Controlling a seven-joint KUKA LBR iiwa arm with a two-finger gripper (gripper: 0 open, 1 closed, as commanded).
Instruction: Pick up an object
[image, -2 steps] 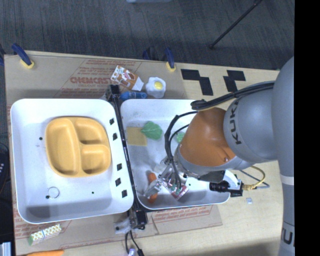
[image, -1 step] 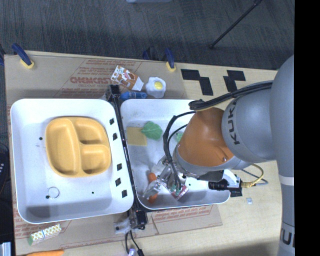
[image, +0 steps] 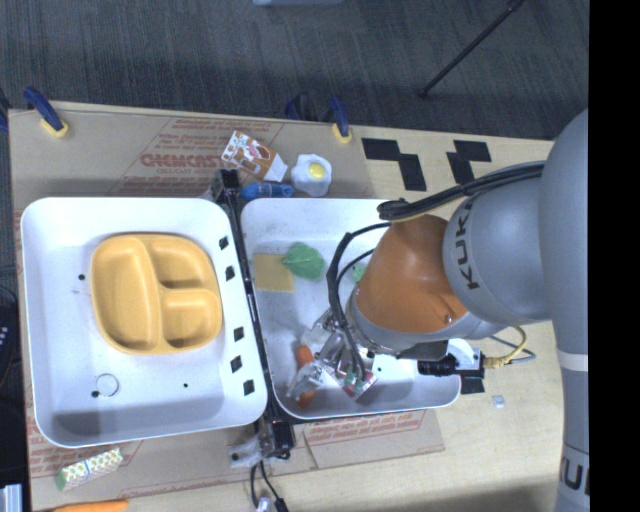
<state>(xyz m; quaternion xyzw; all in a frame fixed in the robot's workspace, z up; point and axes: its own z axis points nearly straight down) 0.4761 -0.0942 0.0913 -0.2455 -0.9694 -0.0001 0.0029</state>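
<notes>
My gripper (image: 330, 368) is low in the front part of the right bin (image: 262, 330), under the grey and orange wrist. A small orange piece (image: 304, 354) lies just to its left, and a reddish bit (image: 305, 396) sits by the bin's front wall. Farther back in the same bin lie a green leafy toy (image: 304, 260) and a flat yellow square (image: 273, 272), both apart from the gripper. The arm hides the right half of this bin.
The left bin (image: 40, 300) holds a yellow divided tray (image: 155, 292). Behind the bins lie a printed packet (image: 245, 152), a blue item (image: 265, 190) and a white-and-yellow egg toy (image: 312, 173). A wrapped packet (image: 90, 466) lies at the front left.
</notes>
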